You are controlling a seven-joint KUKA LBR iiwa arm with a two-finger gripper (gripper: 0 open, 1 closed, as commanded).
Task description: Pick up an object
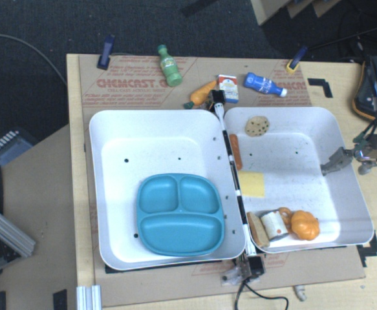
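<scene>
"CHEMCAST" is showing on the board (127,82); two white bins (110,147), one blue plate (180,213). The gripper (343,159) is hanging at the right rim, its grip perhaps unreadable.

Pale wooden worktop (78,192) with red lettering along its upper strip, at the middle of the frame. Two shallow white bins side by side directly on it: left bin (110,147), right bin (330,134). Along the upper strip, above the bins: green bottle (170,66) lying tilted, orange toy (203,93), small red-and-white carton (227,88), blue bottle (264,84) on its side. Blue clamps at upper left corner (105,52) and upper right (296,59).
</scene>
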